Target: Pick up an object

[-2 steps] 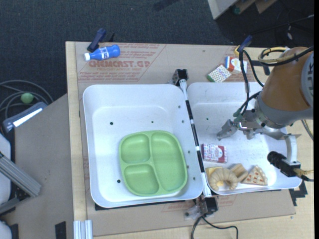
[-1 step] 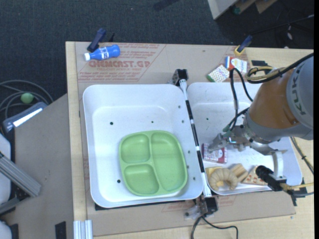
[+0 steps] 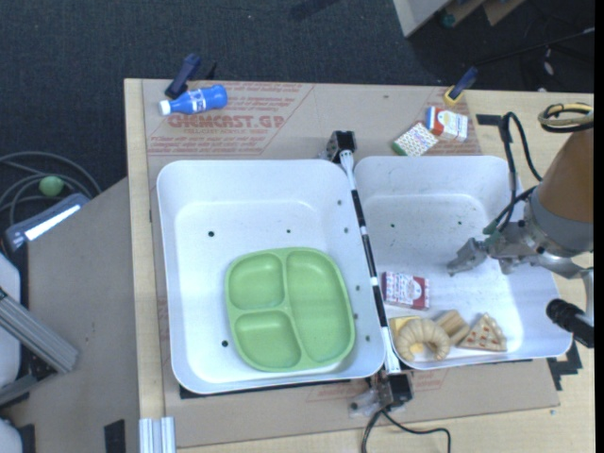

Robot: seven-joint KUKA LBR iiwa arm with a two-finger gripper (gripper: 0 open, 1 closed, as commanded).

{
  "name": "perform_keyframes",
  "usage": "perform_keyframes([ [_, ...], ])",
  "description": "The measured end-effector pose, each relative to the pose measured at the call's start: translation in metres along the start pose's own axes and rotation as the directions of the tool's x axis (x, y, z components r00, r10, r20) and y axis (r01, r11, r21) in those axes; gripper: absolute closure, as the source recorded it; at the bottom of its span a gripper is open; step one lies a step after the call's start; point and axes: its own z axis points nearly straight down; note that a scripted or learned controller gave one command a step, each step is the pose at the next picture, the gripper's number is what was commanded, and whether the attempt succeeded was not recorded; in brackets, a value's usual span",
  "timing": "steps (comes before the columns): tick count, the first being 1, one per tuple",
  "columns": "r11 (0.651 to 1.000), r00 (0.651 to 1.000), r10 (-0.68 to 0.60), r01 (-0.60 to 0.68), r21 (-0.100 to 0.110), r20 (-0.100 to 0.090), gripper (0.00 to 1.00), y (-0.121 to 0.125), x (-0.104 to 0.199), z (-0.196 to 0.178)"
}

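Note:
The right bin (image 3: 425, 192) holds a red and white carton (image 3: 404, 291), a croissant (image 3: 423, 338), a small bread piece (image 3: 453, 325) and a pizza slice (image 3: 485, 334), all along its near edge. My gripper (image 3: 467, 256) hangs over the right half of this bin, reaching in from the right. It is up and to the right of the carton and above the pizza slice, with nothing visibly held. The left bin (image 3: 189, 192) carries a green divided plate (image 3: 288, 308).
On the bench behind the bins lie a blue and white bottle (image 3: 193, 100) and two small food boxes (image 3: 429, 132). A black divider with clamps (image 3: 359, 215) runs between the bins. Cables (image 3: 514, 159) trail at the right behind the arm.

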Motion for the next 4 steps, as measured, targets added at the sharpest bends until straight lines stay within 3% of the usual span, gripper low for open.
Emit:
perform_keyframes([
  [1, 1.0, 1.0, -0.002, 0.002, 0.0, -0.002, 0.0, 0.08, 0.059, -0.031],
  [2, 1.0, 1.0, 0.0, 0.0, 0.004, -0.001, 0.0, 0.045, -0.022, -0.016],
  [3, 1.0, 1.0, -0.002, 0.002, 0.004, -0.003, 0.0, 0.062, 0.064, -0.004],
  [4, 1.0, 1.0, -0.001, 0.001, 0.003, -0.002, 0.0, -0.001, 0.071, 0.039],
])
